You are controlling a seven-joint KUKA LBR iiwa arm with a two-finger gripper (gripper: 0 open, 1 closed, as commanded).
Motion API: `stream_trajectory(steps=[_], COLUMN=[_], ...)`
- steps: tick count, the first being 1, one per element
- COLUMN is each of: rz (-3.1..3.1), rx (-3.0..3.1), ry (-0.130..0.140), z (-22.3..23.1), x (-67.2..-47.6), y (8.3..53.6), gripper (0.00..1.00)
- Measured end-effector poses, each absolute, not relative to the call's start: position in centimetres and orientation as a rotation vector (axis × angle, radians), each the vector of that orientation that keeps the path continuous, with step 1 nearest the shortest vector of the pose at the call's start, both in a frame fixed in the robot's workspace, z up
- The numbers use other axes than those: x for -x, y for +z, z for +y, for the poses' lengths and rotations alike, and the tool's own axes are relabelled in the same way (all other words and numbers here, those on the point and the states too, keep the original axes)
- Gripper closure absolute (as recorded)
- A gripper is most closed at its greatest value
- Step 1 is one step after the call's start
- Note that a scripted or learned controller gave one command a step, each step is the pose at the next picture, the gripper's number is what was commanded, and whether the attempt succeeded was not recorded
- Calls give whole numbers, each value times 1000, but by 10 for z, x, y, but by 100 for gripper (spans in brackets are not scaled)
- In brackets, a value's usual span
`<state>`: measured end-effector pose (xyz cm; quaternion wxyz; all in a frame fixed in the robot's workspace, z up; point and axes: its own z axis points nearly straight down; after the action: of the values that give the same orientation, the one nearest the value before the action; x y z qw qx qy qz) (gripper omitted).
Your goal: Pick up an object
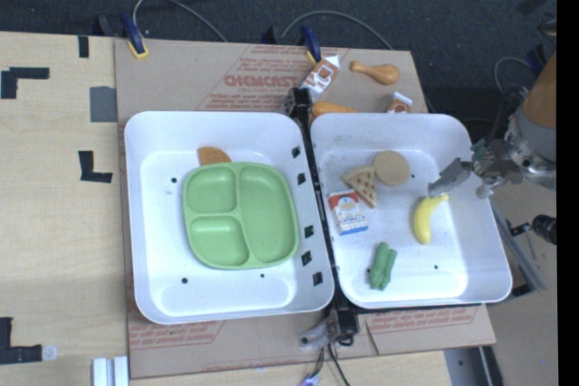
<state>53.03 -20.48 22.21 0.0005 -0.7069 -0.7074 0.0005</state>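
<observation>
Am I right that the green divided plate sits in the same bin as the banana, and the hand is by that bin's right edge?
Not quite. The camera view shows the green divided plate alone in the left bin; the banana lies in the right bin, with the hand at its right edge.

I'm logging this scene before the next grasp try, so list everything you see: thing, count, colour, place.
bins: 2, white, side by side on the bench
divided plate: 1, green, in the left bin
flat piece: 1, orange, left bin, partly under the plate's top edge
banana: 1, yellow, right bin
round disc: 1, tan, right bin
waffle-like wedge: 1, tan and red, beside the disc
small carton: 1, red and white, right bin
pickle-like item: 1, green, right bin, near edge
drumstick: 1, tan, on cardboard behind the bins
clamps: 2, blue, cardboard's far edge
arm: 1, grey and orange, from the right
pincer: 1, grey, above the right bin near the banana
</observation>
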Motion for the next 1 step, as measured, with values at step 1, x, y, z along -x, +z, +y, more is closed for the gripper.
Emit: stream_trajectory(steps=[1], rz=[-2222], rx=[2220], ry=[0], z=[-222], x=[-559], y=[94], gripper=[0])
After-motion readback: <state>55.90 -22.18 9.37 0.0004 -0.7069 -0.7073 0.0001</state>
